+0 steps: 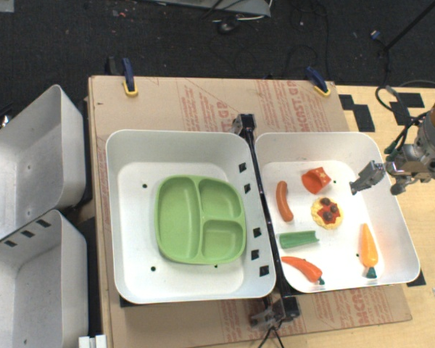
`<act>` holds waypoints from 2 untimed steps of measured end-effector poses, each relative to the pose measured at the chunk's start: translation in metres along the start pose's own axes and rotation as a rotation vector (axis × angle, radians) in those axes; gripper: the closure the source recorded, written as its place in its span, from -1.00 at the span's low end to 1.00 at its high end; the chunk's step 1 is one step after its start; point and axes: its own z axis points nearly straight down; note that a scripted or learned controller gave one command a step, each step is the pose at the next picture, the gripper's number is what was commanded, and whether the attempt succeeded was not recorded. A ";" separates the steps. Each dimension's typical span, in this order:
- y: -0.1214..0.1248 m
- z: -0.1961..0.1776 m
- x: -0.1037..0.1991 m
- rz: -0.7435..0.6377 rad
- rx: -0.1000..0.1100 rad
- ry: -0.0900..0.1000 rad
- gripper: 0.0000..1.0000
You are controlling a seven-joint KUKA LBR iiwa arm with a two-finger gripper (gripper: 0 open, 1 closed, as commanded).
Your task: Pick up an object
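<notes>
— Camera view, near edge of my right bin: chili, carrot, then green block, pizza, sausage.

— And the gripper?

— Over the far right edge; I can't tell its state. It risks clipping that wall.

Toy foods crowd right bin, seemingly.

Arm cut off (right edge)
</notes>
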 end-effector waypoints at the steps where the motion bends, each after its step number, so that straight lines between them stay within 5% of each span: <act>1: -0.007 0.046 0.000 0.001 0.004 0.001 -1.00; 2: -0.012 0.090 0.001 0.002 0.003 0.001 -1.00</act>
